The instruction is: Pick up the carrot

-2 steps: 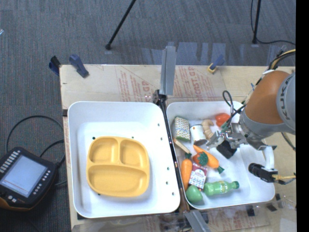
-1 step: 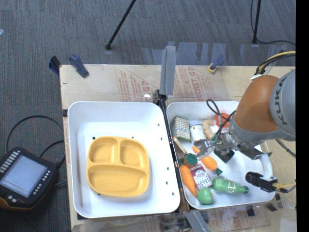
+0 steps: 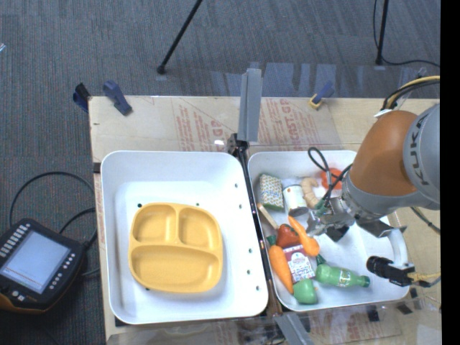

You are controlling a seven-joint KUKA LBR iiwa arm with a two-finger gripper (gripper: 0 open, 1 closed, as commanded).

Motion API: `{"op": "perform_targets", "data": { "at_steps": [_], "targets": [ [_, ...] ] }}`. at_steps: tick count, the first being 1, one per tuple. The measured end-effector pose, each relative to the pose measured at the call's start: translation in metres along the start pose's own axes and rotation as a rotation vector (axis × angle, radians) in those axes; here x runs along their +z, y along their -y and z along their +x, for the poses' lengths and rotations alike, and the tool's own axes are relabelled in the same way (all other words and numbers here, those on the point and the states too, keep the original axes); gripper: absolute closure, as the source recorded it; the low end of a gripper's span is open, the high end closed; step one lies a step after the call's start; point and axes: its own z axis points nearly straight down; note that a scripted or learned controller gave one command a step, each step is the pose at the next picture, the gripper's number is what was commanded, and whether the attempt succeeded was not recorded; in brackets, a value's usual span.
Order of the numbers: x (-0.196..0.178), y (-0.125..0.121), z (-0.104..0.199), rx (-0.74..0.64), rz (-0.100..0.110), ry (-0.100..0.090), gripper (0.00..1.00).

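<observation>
While my gripper (image 3: 317,225) hovers, jaw state I cannot tell, just above the carrot (image 3: 305,237), this 1 light, stiff, slick toy needs a mid-body grasp.

Grey arm (image 3: 431,149) with rounded casing, wide orange band (image 3: 384,157) above the wrist, dark lettering on the grey shell, black cable (image 3: 322,165) looping nearby, metallic gripper (image 3: 320,221)

A yellow tray (image 3: 175,248) lies in the left bin (image 3: 115,192). Right of the tray: a green bottle (image 3: 341,276), a checkered box (image 3: 271,190). Left of it, a pendant (image 3: 32,264).
</observation>
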Motion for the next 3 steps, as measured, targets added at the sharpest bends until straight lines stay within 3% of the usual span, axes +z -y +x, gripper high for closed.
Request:
{"op": "perform_targets", "data": {
  "at_steps": [1, 2, 3],
  "targets": [
    [0.001, 0.000, 0.000, -0.001, 0.001, 0.000, 0.00],
    [0.045, 0.017, -0.001, 0.029, -0.011, -0.001, 0.00],
    [0.033, 0.016, -0.005, 0.038, -0.018, 0.004, 1.00]
  ]
}}
